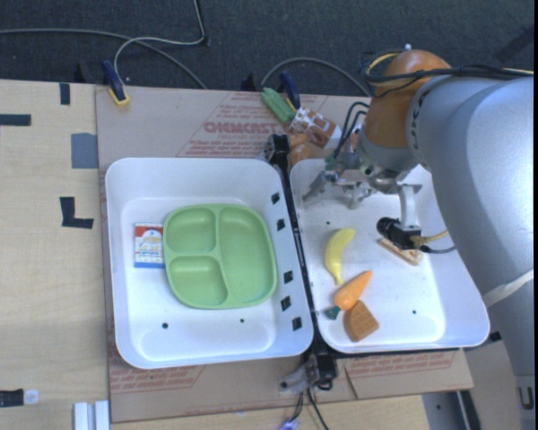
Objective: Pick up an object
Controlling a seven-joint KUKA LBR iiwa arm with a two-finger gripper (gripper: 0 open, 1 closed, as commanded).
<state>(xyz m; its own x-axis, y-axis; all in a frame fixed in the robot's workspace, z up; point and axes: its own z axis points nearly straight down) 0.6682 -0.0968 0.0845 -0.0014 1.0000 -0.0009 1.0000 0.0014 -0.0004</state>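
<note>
Orange wedge-shaped toy (360, 322) lies nearest, an orange plastic carrot (352, 288) just beyond it, a yellow plastic banana (337, 253) farther. Beyond the banana hangs the pincer (348, 189), apparently holding nothing; the approach step, I judge, needs descending onto the banana.

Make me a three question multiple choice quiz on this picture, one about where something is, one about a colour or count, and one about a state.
1. Where does the banana lie?
A. right bin
B. left bin
C. on the cardboard

2. What colour is the divided plate?
A. red
B. green
C. blue

3. How does the plate rest?
A. flat in the left bin
B. standing on edge
C. flipped over

Answers:
1 A, the banana lies on the right bin floor beside the carrot.
2 B, it is pale green.
3 A, its compartments face up in the left bin.
</note>
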